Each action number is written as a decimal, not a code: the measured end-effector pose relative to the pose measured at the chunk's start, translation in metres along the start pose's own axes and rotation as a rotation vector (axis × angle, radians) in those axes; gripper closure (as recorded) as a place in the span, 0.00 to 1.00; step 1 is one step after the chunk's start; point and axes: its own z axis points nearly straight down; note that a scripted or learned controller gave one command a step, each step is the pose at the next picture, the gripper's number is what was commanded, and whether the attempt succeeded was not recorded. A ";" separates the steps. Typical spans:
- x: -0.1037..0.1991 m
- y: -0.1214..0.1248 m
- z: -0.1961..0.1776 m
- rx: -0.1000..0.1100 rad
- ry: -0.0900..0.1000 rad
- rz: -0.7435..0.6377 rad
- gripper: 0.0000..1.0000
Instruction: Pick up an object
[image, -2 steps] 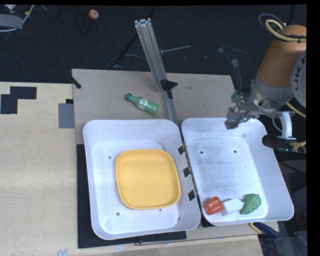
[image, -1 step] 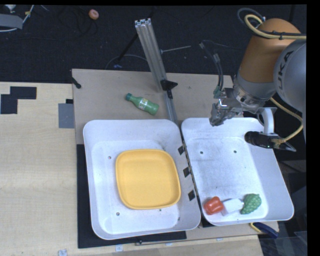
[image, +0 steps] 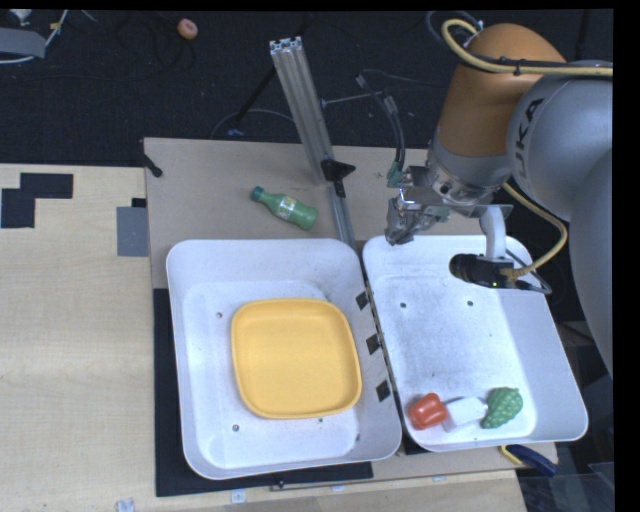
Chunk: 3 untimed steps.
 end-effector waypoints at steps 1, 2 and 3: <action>0.041 0.007 0.004 0.001 -0.001 0.002 1.00; 0.088 0.004 0.020 0.001 -0.001 0.002 1.00; 0.088 0.004 0.020 0.001 -0.001 0.002 0.00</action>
